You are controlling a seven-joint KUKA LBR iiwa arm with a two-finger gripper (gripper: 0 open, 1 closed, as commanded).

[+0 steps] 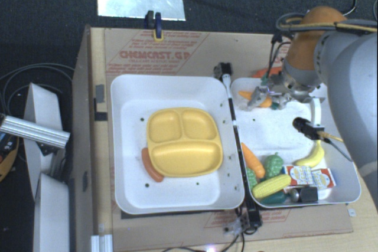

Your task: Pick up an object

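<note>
From my seat, the end effector (pixel 269 97) sits low over the far end of the right bin (pixel 274 133), close to that bin's far left corner. A small orange piece (pixel 266 102) lies right under its metal tip. I cannot tell how far open it is, and the orange piece is partly covered, so I cannot say whether it is gripped or merely beside the metal. I judge this to be the closing stage of a grasp on that piece. The thing to get right is centring, so I would want the orange piece squarely in the gap before squeezing. It looks small and smooth, and it may squirt sideways toward the bin wall. Another bit of orange (pixel 244 94) lies just beside it near the left wall, and I would avoid catching both. I would lift straight up and slowly, since the wall between the bins is close. The rest of the toy food is crowded at the near end of the same bin and well apart from the tip: a carrot (pixel 253 157), a green vegetable (pixel 273 163), a corn cob (pixel 270 186), a banana (pixel 313 156) and a small printed carton (pixel 310 176). The left bin (pixel 133 127) carries a yellow divided plate (pixel 183 141) with a sausage (pixel 150 167) tucked at its near left edge. Neither matters for this pick.
</note>
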